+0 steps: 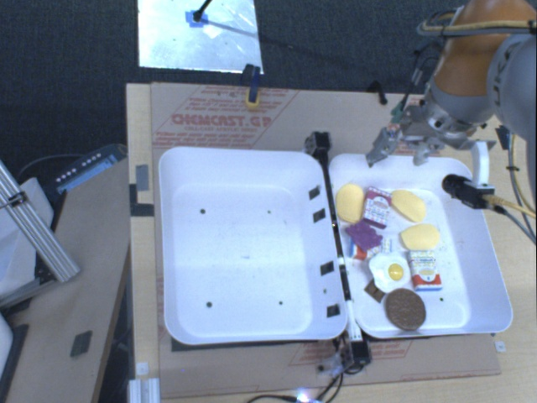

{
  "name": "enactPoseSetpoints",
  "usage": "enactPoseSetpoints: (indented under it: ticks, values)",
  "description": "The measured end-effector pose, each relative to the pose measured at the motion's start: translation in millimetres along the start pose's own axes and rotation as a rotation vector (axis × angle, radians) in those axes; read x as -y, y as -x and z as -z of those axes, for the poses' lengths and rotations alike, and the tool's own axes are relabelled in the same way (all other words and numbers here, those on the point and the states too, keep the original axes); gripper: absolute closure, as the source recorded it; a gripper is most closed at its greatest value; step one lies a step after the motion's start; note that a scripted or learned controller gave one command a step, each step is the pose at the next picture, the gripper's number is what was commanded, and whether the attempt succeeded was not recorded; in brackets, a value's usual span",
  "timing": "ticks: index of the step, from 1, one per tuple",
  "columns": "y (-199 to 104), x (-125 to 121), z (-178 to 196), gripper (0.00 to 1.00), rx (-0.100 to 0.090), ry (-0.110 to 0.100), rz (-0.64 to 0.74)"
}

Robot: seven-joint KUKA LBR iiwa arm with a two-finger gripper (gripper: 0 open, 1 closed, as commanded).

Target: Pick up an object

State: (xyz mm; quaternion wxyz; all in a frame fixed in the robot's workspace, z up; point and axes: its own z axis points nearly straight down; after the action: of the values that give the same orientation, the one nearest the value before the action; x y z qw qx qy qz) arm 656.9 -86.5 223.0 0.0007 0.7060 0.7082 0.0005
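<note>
Over the right bin's [482, 225] far edge the gripper [403, 148] hovered, fingers apart and holding nothing, probably lining up on the toy food [394, 242].

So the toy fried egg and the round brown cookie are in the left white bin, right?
Not quite. The camera view shows the toy fried egg and the round brown cookie in the right white bin, not the left one.
</note>
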Motion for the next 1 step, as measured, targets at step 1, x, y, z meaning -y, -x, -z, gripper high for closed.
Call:
enactPoseSetpoints:
  ticks: [1]
  values:
    - [28.4, 83.8, -71.7, 0.0, -0.001, -0.013, -0.007]
